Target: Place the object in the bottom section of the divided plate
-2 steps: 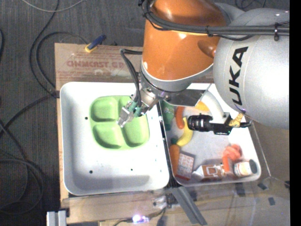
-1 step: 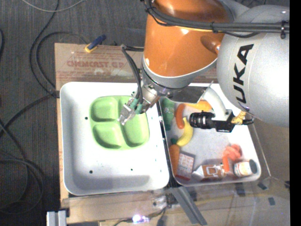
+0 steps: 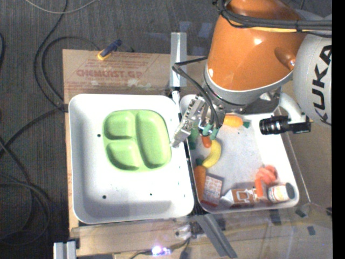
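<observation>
The gripper (image 3: 186, 127) hangs over the divide between the two bins, its fingers seemingly parted with nothing between them, though the slant makes this hard to judge. The green divided plate (image 3: 137, 140) lies mid left bin (image 3: 86, 198), just beside the fingertips. The banana (image 3: 212, 155) lies near the right bin's (image 3: 288, 166) left edge, just below and right of the gripper, among other items.

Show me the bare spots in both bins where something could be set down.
Left bin: bare floor below and left of the green plate. Right bin: bare middle patch right of the banana. Crowded along its left side and bottom edge.
</observation>
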